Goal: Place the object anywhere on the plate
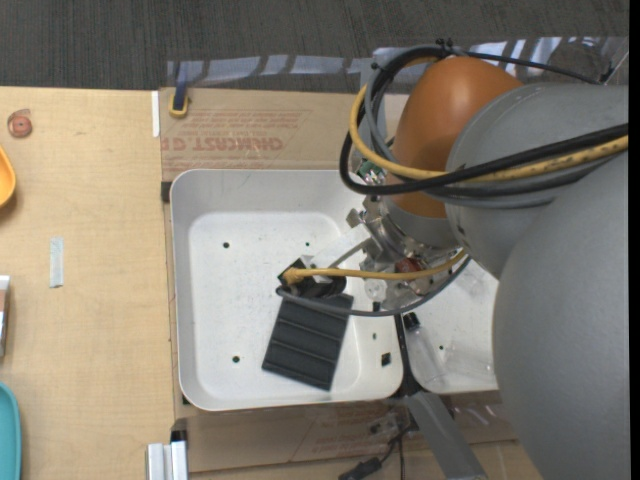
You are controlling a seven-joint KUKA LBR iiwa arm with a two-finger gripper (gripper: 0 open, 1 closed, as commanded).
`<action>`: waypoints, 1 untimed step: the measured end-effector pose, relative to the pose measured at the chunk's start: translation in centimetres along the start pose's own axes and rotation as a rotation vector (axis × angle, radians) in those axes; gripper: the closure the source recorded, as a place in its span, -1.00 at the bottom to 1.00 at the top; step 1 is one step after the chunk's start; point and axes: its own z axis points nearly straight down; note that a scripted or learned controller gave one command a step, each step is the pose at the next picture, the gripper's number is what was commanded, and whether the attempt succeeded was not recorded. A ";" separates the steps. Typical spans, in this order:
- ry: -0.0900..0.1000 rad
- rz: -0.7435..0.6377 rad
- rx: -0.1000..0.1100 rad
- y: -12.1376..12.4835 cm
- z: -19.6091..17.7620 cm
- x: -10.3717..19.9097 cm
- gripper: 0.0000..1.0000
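My gripper (pixel 303 343) is a black ribbed block hanging low over the lower middle of the left white bin (pixel 200 268). Its body hides whatever lies straight beneath it. The grey arm with its orange band (pixel 445 133) reaches in from the right, wrapped in yellow and black cables (pixel 330 273). At the far left edge of the bench sits part of an orange dish-like item (pixel 5 180). The rim of a teal one (pixel 8 433) shows at the lower left corner.
The right white bin (pixel 450 363) is mostly covered by the arm. Brown cardboard (pixel 250 138) lies behind the bins. On the wooden bench (pixel 90 268) to the left are a small red disc (pixel 19 124) and a pale strip (pixel 56 263).
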 end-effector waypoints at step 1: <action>0.000 -0.095 0.000 2.4 1.0 -1.0 1.00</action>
